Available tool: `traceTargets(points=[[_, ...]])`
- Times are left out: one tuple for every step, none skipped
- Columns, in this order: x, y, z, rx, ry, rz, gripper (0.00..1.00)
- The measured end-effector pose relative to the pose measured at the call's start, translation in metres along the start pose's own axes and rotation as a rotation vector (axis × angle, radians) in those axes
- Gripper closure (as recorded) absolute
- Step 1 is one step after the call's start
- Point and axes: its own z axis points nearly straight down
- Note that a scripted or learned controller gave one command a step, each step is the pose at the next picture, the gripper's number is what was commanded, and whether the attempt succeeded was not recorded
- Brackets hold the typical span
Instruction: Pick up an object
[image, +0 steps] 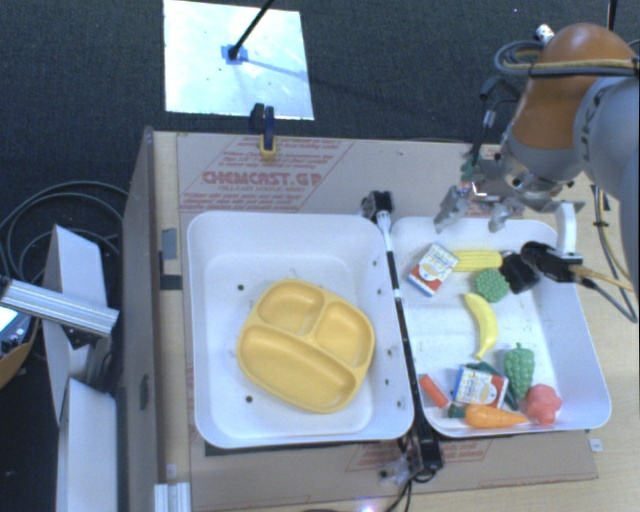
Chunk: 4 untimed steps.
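Note:
The right bin (575, 335) holds several toy foods: a small white and orange carton (433, 268), a corn cob (478, 260), a broccoli piece (491, 285), a banana (483, 322), a green bumpy fruit (518, 368), a pink fruit (543, 402), a carrot (490, 417) and a small box (477, 385). My gripper (472, 212) hangs over the back edge of this bin, just behind the carton and the corn. Its fingers are spread open with nothing between them.
A yellow divided plate (305, 343) lies in the left bin (215, 300). A black clamp (380, 207) sits at the back of the ridge between the bins. A black part with a cable (545, 262) overhangs the right bin's back right.

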Motion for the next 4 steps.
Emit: traceTargets(points=[[-0.032, -0.028, 0.132, -0.004, 0.005, 0.007, 0.00], [-0.054, -0.093, 0.123, -0.018, -0.002, 0.006, 0.00], [-0.051, -0.090, 0.113, -0.017, 0.002, 0.000, 1.00], [-0.127, -0.091, 0.070, -0.004, -0.005, 0.007, 1.00]])
